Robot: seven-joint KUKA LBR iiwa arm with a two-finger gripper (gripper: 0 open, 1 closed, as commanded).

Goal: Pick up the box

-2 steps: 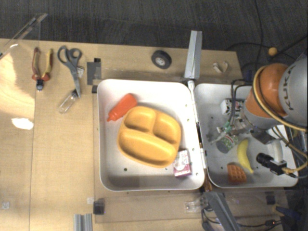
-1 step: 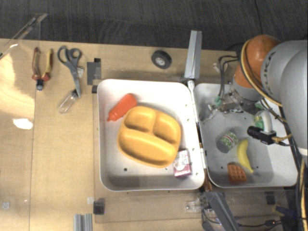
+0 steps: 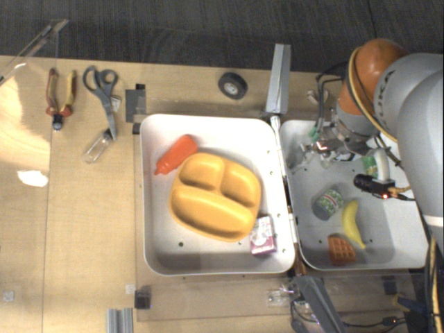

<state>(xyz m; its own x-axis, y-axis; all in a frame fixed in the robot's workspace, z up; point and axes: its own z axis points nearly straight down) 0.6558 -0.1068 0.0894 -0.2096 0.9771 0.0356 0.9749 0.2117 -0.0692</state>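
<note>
A pale wooden table (image 3: 69, 241) carried pliers (image 3: 57, 97) and scissors (image 3: 103, 96) at its left end, with a roll of tape (image 3: 233, 85) further along. The left bin (image 3: 156, 248) held an orange carrot (image 3: 175, 155), a yellow divided tray (image 3: 216, 195) and the box (image 3: 263, 236), which lay in the near right corner, touching the tray. The right bin (image 3: 388, 255) held a can (image 3: 329, 202), a banana (image 3: 352, 223) and a waffle (image 3: 341, 250). The gripper (image 3: 325, 146) hung over that bin's far end; whether its fingers were spread or closed, I could not tell.

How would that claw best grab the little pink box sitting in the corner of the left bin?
Probably from above, fingers across the box's short sides. It lies flat against the left bin's right wall, the yellow tray touching its other side, so only the top is open.
</note>
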